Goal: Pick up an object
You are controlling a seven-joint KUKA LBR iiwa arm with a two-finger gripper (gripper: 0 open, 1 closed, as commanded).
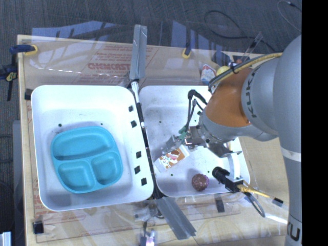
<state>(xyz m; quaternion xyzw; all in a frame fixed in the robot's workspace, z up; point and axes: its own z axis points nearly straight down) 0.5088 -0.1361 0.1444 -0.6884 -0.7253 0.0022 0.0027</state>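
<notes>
In the right bin (159, 106), a white and orange snack packet (171, 158) lies near the middle, its silvery end pointing up toward my gripper (183, 136). The gripper hangs low over the bin, right at the packet's upper end; whether it touches the packet I cannot tell. A brown round object (200, 182) rests near the bin's front wall, below and to the right of the gripper. The grey arm with its orange band (230, 106) covers the bin's right part.
The left bin (46, 101) holds a blue divided plate (86, 159). A small white, red and blue item (207, 74) and something yellow (221, 70) peek out behind the arm at the right bin's far edge. A ridge with black clips (139, 142) separates the bins.
</notes>
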